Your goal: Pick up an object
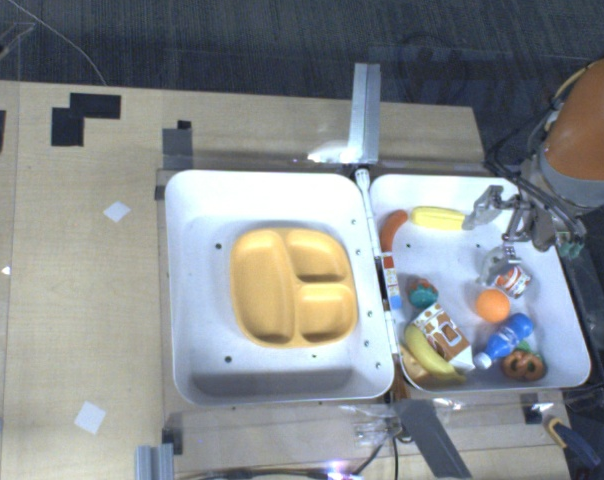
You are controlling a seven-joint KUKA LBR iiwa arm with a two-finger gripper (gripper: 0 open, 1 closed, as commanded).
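**Gripper low in right bin, no pick confirmed**

Left bin (187,298): holds a yellow tray (292,286) with three compartments, lying flat near the middle. Nothing sits in its compartments. It is wide and shallow, a poor fit for a two-finger pinch, so I judge it an unlikely target.

Right bin (577,353): this is where the small pickable items are, so the task's thing is most likely one of these. Along the left wall, a red-orange piece (392,230) at the far end. Below it, a small teal toy (422,293). At the near left corner, a banana (425,353) with a brown-and-white carton (444,333) lying partly across it; the overlap would make either hard to lift cleanly. At the far side, a yellow cob-like piece (437,218), lying lengthwise and apart from its neighbours. Toward the middle right, an orange ball (494,306), with a small red-and-white can (513,281) just beyond it. Near side: a blue bottle (505,340) and, touching it at the near right, a dark pretzel-like item (523,365).

Gripper (512,230): reaching in from the right, over the far right part of the right bin, fingers pointing down toward the can. Whether the fingers are spread or closed I cannot tell; metal parts blur together. Nothing visibly sits between them, so no grasp is claimed. Judgement: the arm is at the descent or closing step, can as nearest candidate. Risk: the can is round and may roll into the ball.
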